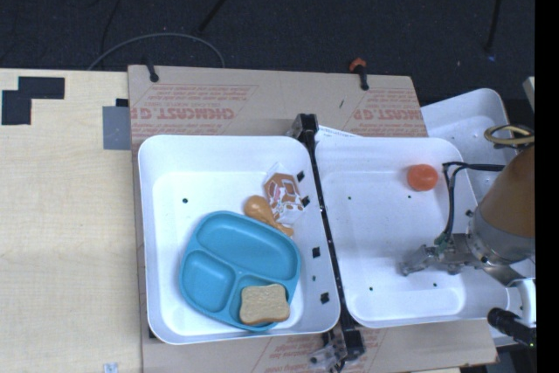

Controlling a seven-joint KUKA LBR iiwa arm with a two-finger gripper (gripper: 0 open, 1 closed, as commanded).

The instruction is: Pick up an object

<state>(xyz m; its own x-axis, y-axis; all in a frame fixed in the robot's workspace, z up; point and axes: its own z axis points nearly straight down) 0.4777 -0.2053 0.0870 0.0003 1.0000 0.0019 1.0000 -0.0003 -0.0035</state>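
Grey and orange, the KUKA arm (pixel 511 205) reaches in from the right and bends low over the right bin (pixel 384 310), its gripper (pixel 419 265) down near the bin's white floor, toward the near wall. Whether the fingers are spread or closed cannot be told from this angle. A small orange ball (pixel 422 177), round and smooth, lies well apart from the gripper, near the bin's far wall. A black cable (pixel 451 196) loops along the arm's wrist.

Across the black divider (pixel 320 223), the left bin (pixel 162 188) holds a blue compartment tray (pixel 227 262) of glossy plastic, with a tan slice of toast (pixel 264 304) resting in its near compartment. Just beyond the tray's far edge lie a yellow-orange drumstick-shaped toy (pixel 265 212) and a crinkled clear wrapper (pixel 285 190) with brown print, touching each other. Printed cardboard (pixel 262 105) underlies both bins on the pale wooden bench (pixel 61 231).
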